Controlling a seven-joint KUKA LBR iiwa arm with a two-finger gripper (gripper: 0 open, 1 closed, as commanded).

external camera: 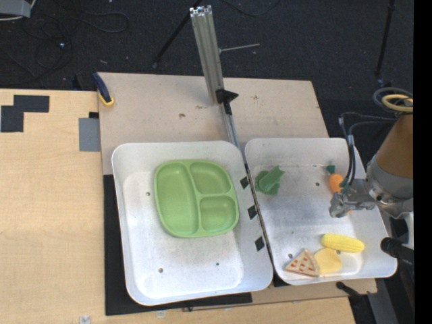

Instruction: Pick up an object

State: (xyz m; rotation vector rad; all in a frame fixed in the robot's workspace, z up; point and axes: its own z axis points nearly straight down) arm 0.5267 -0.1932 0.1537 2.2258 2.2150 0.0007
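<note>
Currently:
gripper (339, 204): right bin (297, 157), right side, just beside orange toy (335, 182); finger state unclear
corn (343, 243): near-right, likely light, rigid, slick; grab mid-body across

Even overhead light, slightly soft, perhaps compressed

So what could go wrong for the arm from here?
The gripper sits near the right bin's right wall, so it might bump the rim. The corn, cheese and pizza slice lie close together and may get nudged rather than grasped. The carrot is small and could slip.
</note>
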